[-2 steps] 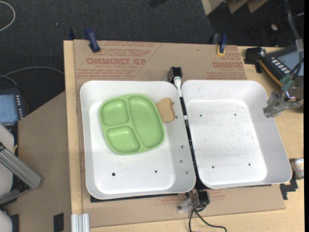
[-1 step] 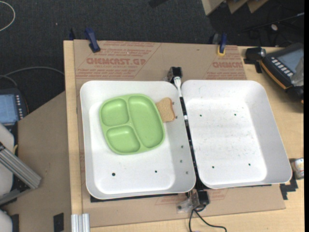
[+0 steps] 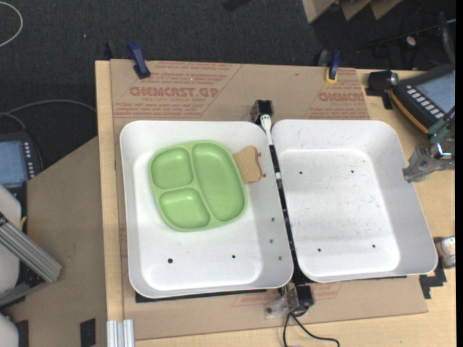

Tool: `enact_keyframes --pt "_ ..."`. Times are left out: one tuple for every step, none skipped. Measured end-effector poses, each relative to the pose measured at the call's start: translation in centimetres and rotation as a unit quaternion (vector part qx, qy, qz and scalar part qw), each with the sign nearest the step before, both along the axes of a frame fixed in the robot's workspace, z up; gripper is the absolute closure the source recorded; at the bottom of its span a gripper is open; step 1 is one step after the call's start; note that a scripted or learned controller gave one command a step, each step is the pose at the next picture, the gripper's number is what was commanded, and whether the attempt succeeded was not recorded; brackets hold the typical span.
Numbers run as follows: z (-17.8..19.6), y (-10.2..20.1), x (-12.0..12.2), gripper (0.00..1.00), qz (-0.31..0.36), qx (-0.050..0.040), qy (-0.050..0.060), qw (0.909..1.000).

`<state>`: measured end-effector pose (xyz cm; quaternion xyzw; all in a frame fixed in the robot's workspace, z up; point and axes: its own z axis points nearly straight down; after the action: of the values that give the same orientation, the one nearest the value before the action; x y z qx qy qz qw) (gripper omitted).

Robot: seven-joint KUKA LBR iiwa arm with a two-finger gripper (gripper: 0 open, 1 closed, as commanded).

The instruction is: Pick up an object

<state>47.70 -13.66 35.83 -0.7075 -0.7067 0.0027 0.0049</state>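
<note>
So there are 2 white bins side by side on a brown board. The left bin (image 3: 145, 266) has a green plate (image 3: 197, 185) with 3 sections sitting in its upper half, tilted a bit. Right up against the plate's right edge is a small tan piece (image 3: 249, 165) that looks like a slice of toast or a cracker; it lies flat on the bin floor close to the divider between the bins. The right bin (image 3: 383, 259) just shows little dark specks on its floor. The gripper (image 3: 427, 157) pokes in at the far right edge, outside the right bin's rim, well apart from the tan piece. Can't tell how it's set, too small and blurry.
</note>
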Motion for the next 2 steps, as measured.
enact_keyframes --pt "11.2 -1.5 4.0 1.0 0.001 -0.0046 -0.013 0.9999" --pt "3.4 0.3 0.0 1.0 0.0 -0.0003 -0.001 1.0"
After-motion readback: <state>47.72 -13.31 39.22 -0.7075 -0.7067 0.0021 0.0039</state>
